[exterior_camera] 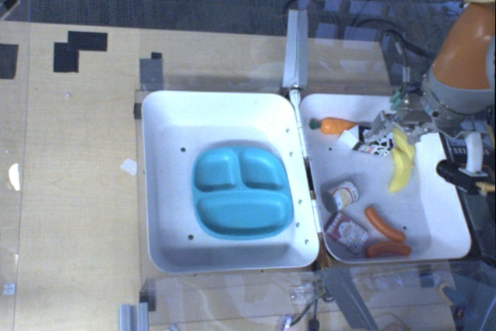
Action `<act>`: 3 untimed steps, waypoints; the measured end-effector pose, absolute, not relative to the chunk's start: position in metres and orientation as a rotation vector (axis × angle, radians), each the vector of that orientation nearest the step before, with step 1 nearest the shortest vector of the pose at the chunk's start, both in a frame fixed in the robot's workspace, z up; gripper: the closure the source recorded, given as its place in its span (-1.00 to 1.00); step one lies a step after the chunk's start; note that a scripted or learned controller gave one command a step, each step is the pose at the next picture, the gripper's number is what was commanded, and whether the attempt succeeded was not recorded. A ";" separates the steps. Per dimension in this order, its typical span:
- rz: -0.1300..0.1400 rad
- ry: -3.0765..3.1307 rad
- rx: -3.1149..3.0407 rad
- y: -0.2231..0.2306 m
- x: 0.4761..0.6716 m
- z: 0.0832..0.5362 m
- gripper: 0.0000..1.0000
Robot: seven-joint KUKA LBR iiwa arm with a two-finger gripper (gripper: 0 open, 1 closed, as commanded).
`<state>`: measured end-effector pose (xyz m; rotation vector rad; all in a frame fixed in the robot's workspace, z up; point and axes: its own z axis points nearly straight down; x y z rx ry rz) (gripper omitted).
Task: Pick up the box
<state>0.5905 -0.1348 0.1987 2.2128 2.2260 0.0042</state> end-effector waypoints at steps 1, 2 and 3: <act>0.014 2.189 2.241 -0.086 0.572 0.089 -1.00; 0.014 2.189 2.241 -0.086 0.572 0.089 -1.00; 0.023 2.189 2.236 -0.084 0.575 0.101 1.00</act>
